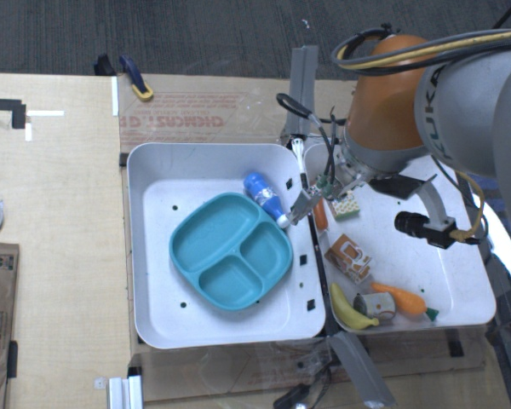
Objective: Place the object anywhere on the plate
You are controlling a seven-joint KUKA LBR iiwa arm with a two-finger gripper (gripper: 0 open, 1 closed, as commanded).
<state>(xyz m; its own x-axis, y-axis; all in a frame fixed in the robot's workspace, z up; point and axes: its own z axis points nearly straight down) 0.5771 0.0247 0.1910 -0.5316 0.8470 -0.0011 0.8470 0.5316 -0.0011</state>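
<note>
Blue bottle slants upper-left to lower-right over plate rim; pincer grips its lower end.

The grey arm comes in from the right, its orange band bulging above the wrist, with cables looped over the top. From the wrist the gripper slants down and to the left, and its 2 slim fingers lie close together at the tip.

Lighting: bright, even, overhead; soft shadows. Glare on the shallow white plastic bins and glossy orange arm band. Focus slightly soft.
</note>
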